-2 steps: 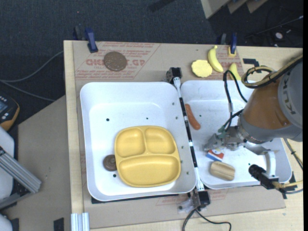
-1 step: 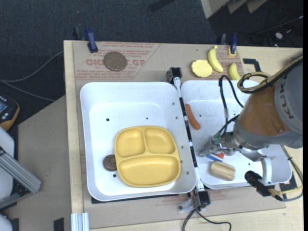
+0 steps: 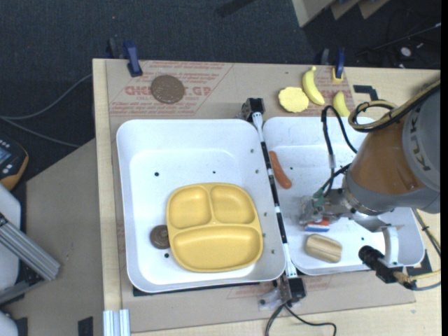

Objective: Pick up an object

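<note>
Left bin [image 3: 140, 187]: yellow divided plate [image 3: 212, 226]. Right bin [image 3: 301, 135]: gripper [image 3: 315, 214] low, beside tan block [image 3: 323, 248], orange sausage [image 3: 281, 171].

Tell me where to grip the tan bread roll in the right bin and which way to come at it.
Grip the bread roll across its short width at the middle, coming straight down from above. It lies flat on the right bin floor with its long axis roughly left to right, and its long sides look free. The tool sits just behind it, so a short move toward the near wall should probably do.
</note>
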Available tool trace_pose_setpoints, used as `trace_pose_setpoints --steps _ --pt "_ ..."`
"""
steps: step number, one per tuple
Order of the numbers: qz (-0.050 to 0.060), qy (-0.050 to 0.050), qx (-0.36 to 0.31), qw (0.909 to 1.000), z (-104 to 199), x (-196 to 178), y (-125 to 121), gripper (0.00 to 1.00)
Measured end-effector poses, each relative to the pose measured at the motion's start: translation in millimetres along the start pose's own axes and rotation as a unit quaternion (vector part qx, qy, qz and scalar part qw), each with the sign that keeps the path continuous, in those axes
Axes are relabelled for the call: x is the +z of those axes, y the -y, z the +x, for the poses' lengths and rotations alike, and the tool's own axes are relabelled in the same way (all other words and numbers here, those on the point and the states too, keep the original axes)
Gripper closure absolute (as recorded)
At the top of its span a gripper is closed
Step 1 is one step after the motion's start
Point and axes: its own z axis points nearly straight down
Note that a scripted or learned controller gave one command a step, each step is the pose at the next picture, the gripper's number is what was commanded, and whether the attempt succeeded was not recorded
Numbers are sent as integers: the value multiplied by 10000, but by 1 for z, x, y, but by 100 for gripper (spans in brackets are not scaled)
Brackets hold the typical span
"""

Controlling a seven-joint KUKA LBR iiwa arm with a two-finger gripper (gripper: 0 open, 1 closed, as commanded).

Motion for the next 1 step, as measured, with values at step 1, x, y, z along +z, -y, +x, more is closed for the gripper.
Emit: trace_pose_setpoints --steps 1 --pt "-57 -20 -70 10000 95 -95 -19 100"
